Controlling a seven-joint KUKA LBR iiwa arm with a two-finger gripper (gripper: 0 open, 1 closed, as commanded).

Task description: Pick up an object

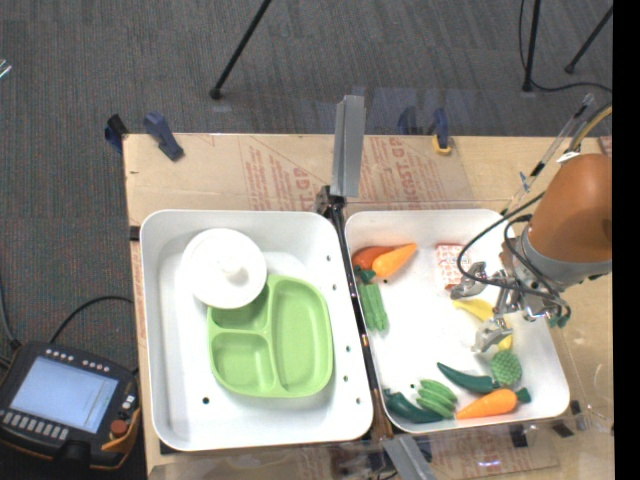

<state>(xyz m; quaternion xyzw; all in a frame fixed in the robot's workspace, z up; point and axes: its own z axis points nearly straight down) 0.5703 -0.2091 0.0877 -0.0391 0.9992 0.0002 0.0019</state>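
The left bin (160, 268) holds a green divided tray (275, 348) and white lid (225, 268). The right bin (420, 218) holds toy vegetables. The gripper (490, 340) hangs over a yellow banana (474, 308) (whether it grips, I cannot tell).

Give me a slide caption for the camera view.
KUKA gripper hovers over toy vegetables in the right bin; green divided tray sits in the left bin.
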